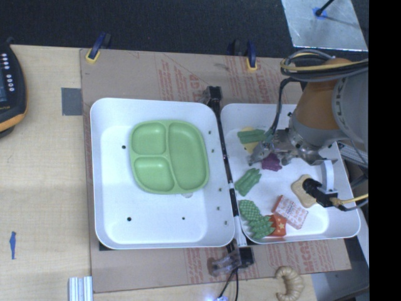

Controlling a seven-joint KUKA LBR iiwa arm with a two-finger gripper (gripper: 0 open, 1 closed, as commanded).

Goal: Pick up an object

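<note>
My gripper hangs low in the right bin, near its back. A small purple object lies directly under its tip, partly covered by it; I cannot tell whether it is gripped. A green and yellow piece sits just left of the gripper. Further forward lie a long green item, a knobbly green item, a red piece and a red and white packet. A tan piece lies to the right.
The left bin holds a green divided plate. A metal divider runs between the bins. A curled tan object lies on the cardboard in front of the right bin. A black and orange pendant rests at the far left.
</note>
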